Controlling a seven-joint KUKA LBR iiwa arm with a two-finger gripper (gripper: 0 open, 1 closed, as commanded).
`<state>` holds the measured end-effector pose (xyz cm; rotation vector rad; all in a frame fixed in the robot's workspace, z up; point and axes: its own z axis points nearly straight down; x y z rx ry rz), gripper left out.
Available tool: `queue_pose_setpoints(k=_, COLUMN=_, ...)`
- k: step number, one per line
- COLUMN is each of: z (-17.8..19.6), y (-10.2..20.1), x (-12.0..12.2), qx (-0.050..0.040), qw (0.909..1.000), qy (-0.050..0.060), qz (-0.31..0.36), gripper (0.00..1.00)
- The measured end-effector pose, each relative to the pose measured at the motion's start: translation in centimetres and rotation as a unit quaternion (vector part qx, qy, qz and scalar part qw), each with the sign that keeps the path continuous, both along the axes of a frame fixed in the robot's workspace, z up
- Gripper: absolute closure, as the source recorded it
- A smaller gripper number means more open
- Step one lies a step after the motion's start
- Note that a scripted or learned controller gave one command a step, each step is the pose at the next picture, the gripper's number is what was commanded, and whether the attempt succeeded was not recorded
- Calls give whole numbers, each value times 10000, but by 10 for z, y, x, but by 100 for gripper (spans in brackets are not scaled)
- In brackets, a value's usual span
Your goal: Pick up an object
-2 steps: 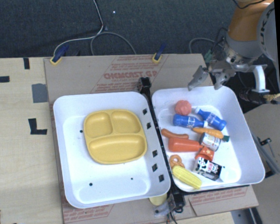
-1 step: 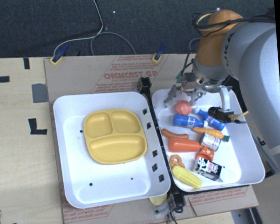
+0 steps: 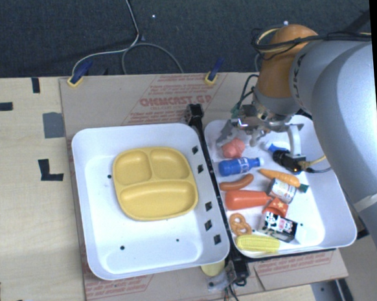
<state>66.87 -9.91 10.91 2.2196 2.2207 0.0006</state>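
My gripper (image 3: 242, 134) hangs over the far left corner of the right bin (image 3: 334, 223), its grey fingers (image 3: 227, 134) spread open. Just below it lies a pink-red rounded object (image 3: 234, 149), with nothing gripped between the fingers. In front of that are a blue bottle (image 3: 239, 166), a brown sausage (image 3: 236, 183) and a large orange carrot (image 3: 247, 198). A smaller carrot (image 3: 279, 176), a small can (image 3: 284, 190), a pretzel (image 3: 240, 224), a corn cob (image 3: 258, 243) and a red bottle with a cow-print label (image 3: 277, 218) lie nearer the front.
The left bin (image 3: 95, 206) holds a yellow divided plate (image 3: 155, 183). A black divider (image 3: 209, 177) separates the two bins. The grey arm (image 3: 340, 102) covers the right bin's far right side.
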Motion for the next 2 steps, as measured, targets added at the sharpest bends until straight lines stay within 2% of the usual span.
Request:
queue_pose_setpoints(k=1, z=-25, y=-5, x=0, qx=-1, qw=10000, qy=14, qz=3, gripper=0)
queue_pose_setpoints(k=2, z=-13, y=-4, x=0, qx=-8, qw=10000, qy=-3, qz=10, gripper=100)
